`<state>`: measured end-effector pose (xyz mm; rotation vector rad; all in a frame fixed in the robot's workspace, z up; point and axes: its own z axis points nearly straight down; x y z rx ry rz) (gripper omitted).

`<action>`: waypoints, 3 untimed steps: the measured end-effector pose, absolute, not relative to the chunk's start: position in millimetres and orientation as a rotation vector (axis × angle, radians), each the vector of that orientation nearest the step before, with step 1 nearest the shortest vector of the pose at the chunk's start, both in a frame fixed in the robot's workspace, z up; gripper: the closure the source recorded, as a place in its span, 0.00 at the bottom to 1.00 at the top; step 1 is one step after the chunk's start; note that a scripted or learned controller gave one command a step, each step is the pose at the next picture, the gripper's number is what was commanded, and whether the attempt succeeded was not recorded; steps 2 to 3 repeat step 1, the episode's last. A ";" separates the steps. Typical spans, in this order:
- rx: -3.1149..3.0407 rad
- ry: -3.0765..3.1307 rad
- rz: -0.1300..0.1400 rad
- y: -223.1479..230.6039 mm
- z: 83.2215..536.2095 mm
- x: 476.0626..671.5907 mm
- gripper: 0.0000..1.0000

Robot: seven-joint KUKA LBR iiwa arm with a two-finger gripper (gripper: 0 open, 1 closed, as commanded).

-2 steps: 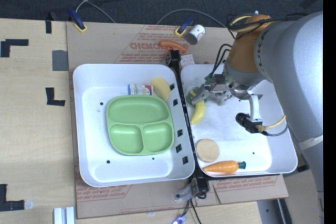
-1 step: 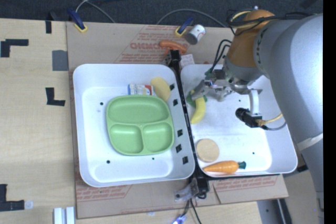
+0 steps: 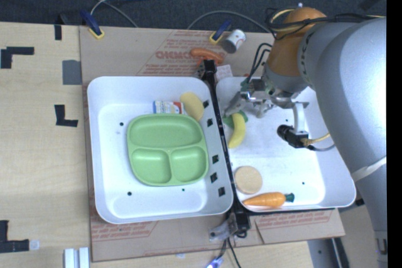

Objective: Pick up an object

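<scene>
Banana [image 3: 237, 128] lay on the right bin's [image 3: 326, 188] floor against the divider, unlifted, beyond the carrot [image 3: 265, 199] and cookie [image 3: 248, 179]. Above it I saw the gripper [image 3: 251, 100]; whether its fingers had spread, I couldn't tell.

The pale wood table [image 3: 38, 154] carries a brown cardboard sheet [image 3: 169, 53], and two shallow white bins sit side by side on that sheet: the left bin [image 3: 100, 135] and the right bin [image 3: 326, 188]. Black tape marks [image 3: 63, 116] are stuck to the bare wood on the left.
</scene>
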<state>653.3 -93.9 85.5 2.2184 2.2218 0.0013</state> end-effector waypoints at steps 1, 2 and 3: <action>2.216 2.221 0.003 -93.9 96.6 654.2 1.00; 2.216 2.221 0.003 -93.9 96.6 654.2 1.00; 2.216 2.221 0.003 -93.9 96.6 654.2 1.00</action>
